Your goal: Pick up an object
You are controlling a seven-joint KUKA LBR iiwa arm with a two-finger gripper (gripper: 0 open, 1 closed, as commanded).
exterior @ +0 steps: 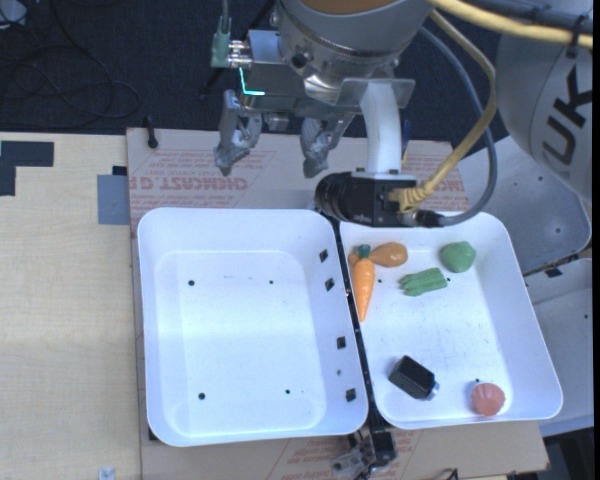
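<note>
My gripper (275, 155) hangs high above the back edge of the left bin (160, 230), its two fingers spread apart with nothing between them. In the right bin (525, 298) lie an orange carrot (363, 286) against the left wall, an orange-brown lump (389, 256) beside its top, a green pod-shaped piece (422, 283), a round green object (458, 256), a black block (413, 377) and a reddish ball (487, 399) in the front right corner.
The arm's grey body and yellow cable (460, 138) reach over the back of the right bin. A black divider (346, 318) runs between the bins. Brown cardboard (185, 173) lies behind the bins, and a wooden benchtop (50, 318) is at the left.
</note>
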